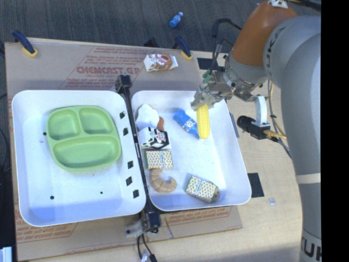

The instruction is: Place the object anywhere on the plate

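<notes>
Two white bins sit side by side on the worktop [272, 212], and the claw [204, 101] hangs over the far right part of the right bin [232, 162], at the top end of a yellow corn cob [203, 121]. The cob's upper tip sits right at the fingers, but whether they clench it or merely touch it, I cannot tell. Just left of the cob, touching it or nearly so, lies a blue packet [186, 122]. Further left, along that bin's left wall, a white crumpled item [147, 115] rests above a black-and-white carton [155, 139], with a small patterned box [159, 159] below that and a croissant [163, 182] nearer the front. A second patterned box [202, 189] lies tilted by the front right corner. The left bin [27, 190] holds a green plate [83, 137] with three compartments. Beyond the bins, a small wrapped snack [160, 62] lies on the cardboard sheet [98, 64], and a blue bottle [175, 19] lies on the floor [82, 10].
</notes>
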### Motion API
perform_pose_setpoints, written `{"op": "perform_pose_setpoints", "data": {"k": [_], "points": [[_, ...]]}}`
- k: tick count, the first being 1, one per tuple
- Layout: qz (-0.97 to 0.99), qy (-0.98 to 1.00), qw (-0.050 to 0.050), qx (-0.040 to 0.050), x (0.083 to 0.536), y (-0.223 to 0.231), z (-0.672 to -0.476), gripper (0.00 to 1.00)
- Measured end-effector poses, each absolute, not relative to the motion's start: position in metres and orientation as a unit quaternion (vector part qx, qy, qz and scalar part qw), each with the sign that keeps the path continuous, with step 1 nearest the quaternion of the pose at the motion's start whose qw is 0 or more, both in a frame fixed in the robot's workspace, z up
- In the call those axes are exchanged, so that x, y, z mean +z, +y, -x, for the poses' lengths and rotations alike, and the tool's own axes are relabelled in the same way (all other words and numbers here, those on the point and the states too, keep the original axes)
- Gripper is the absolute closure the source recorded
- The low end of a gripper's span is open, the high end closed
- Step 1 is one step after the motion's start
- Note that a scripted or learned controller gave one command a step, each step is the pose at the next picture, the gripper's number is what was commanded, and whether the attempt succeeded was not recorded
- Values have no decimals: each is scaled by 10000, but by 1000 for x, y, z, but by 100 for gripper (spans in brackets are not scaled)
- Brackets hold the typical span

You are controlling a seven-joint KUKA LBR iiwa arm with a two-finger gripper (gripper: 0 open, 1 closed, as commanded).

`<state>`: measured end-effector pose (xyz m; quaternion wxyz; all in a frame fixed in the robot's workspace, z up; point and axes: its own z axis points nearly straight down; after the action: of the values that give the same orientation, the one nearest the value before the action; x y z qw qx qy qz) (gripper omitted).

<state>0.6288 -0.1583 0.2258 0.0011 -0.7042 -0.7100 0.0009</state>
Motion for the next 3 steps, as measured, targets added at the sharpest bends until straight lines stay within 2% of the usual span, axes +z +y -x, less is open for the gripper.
{"op": "perform_pose_setpoints", "data": {"k": [1,2,3], "points": [[7046,-7096,18,10,184,-100,-617,100],[7049,-7093,0,-4,223,-41,-652,100],[7045,-7097,20,16,191,26,-656,100]]}}
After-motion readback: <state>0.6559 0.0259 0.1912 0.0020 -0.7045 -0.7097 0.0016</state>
